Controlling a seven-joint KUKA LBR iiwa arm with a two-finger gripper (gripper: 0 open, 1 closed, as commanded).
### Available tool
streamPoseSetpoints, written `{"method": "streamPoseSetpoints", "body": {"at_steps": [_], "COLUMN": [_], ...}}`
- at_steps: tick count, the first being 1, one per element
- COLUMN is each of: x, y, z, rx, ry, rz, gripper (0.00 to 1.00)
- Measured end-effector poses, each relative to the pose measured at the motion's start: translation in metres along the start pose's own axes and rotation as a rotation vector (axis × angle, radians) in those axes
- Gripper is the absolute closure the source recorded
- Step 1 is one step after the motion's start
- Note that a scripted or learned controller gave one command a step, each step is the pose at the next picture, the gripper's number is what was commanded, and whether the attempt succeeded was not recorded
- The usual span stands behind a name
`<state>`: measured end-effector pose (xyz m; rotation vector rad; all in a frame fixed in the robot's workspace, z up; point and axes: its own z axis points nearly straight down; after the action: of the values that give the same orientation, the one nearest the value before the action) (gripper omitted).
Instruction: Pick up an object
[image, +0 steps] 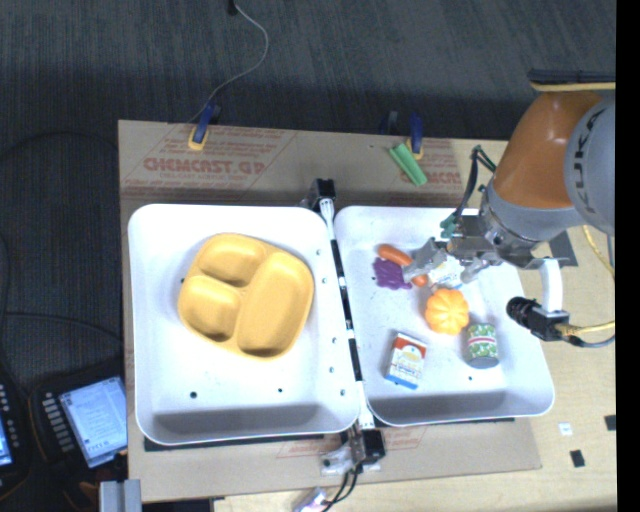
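- The yellow three-compartment plate (246, 294) lies upside down in the left bin (160, 400), well to the left of the divider (340, 290) between the two bins; its two small lobes face the far-left corner and its one large lobe faces the divider.
- The right bin (520, 395) holds every small object, all to the right of the divider.
- The purple toy (390, 273) lies nearest the divider, a lumpy dark-violet piece with no clear long axis.
- The orange carrot-like piece (394, 254) touches the purple toy's far edge; its long axis runs left to right, parallel to the bin's far wall.
- The small red-and-white carton (406, 360) lies flat further from the divider, near the bin's front wall, its long axis running roughly from front to back.
- The gripper (447, 268) sits low over the bin, right of the carrot-like piece; whether its fingers are parted or closed cannot be told, and nothing is seen between them.
- The orange toy pumpkin (446, 310) sits just in front of the gripper, round and ribbed, with its pale stem end towards the gripper.
- The small can with a green label (482, 343) lies just right of the pumpkin.
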<state>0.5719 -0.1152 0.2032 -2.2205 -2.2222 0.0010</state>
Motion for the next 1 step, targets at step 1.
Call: {"method": "streamPoseSetpoints", "body": {"at_steps": [1], "x": [0.0098], "y": [-0.0087], "z": [0.1149], "rx": [-0.007], "ry": [-0.001], "rz": [0.0], "gripper": [0.0]}}
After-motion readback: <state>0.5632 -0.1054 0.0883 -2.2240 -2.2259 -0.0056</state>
